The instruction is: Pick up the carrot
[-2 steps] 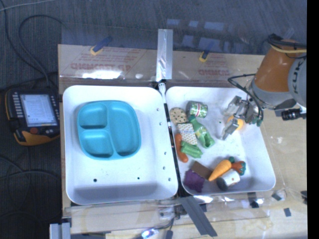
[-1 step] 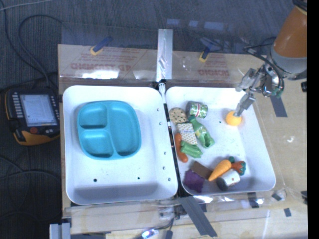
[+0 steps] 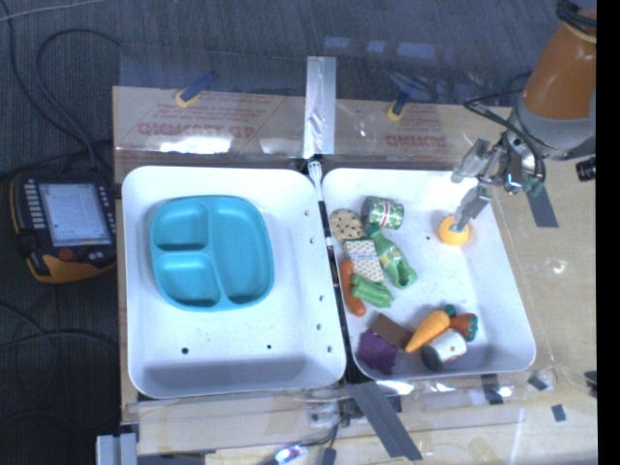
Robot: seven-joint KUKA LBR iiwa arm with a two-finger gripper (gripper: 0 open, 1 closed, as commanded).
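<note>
Fingers first: mine hang over the far right corner of the right bin [image 3: 504, 260], and from the camera view I cannot tell whether they are parted or closed, since the gripper [image 3: 477, 197] is small and blurred against the white floor. I see nothing between them. One finger [image 3: 472, 204] points down beside the small yellow piece [image 3: 453, 231], which is not my target.

My carrot [image 3: 429, 328] lies at the near edge of the same bin, towards its near right corner, tilted, with its green end up against a red and green piece [image 3: 465, 325]. A brown block [image 3: 391, 330] touches its tip, and a white cylinder [image 3: 447, 349] sits just below.

To do this well, I judge I should travel along the bin to the near edge, turn my wrist across the carrot's length, and close on its orange middle, clear of its neighbours.

My arm [image 3: 560, 71] comes in from the far right, its orange band above the wrist, reaching down and inward.
</note>
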